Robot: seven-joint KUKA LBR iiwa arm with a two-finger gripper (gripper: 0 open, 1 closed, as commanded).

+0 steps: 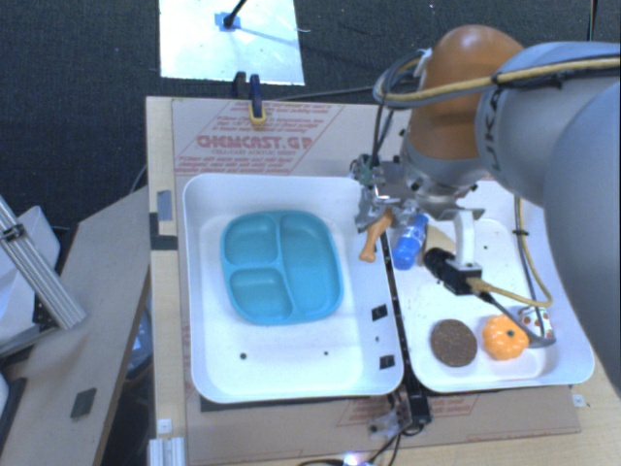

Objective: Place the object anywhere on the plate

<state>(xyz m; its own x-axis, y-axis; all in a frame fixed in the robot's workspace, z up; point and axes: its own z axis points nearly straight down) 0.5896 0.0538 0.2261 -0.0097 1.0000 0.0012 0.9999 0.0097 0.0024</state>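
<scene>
The arm (543, 115) is reaching in over the seam between the two bins. The blue divided plate (281, 265) is lying in the left bin (291, 382). The gripper (380, 212) is hanging at that bin's right rim, and whether it is open or closed cannot be told. The orange stick-shaped piece (371, 243) is slanting directly beneath the gripper, beside a blue bottle (408, 241). The piece is probably light, stiff and smooth. Grasping it across its narrow width at mid-length is advisable.

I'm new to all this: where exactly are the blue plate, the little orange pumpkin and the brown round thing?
Blue plate (282, 265): camera view, on the middle divider.
Orange pumpkin (505, 338): camera view, its top.
Brown disc (453, 343): camera view, its centre.
</scene>
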